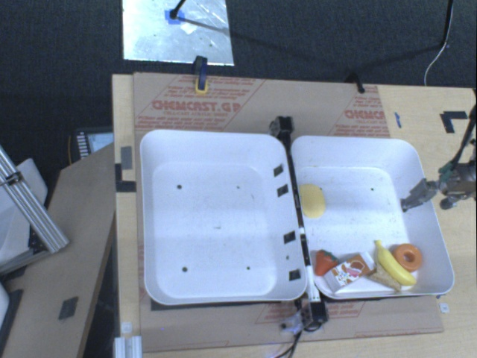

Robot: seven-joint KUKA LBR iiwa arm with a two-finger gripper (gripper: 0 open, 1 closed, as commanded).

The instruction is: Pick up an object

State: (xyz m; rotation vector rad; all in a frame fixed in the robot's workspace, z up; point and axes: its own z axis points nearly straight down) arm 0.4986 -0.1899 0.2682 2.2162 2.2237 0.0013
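the left bin holds nothing to grab. in the right bin, one lemon sits by the left wall; one red piece, one packet, one banana and one orange ring crowd the near edge. the gripper hovers at the right rim, so everything lies left or near-left of it. i cannot tell its finger state.

bench: tan, printed sheet | on it: left bin, right bin, touching
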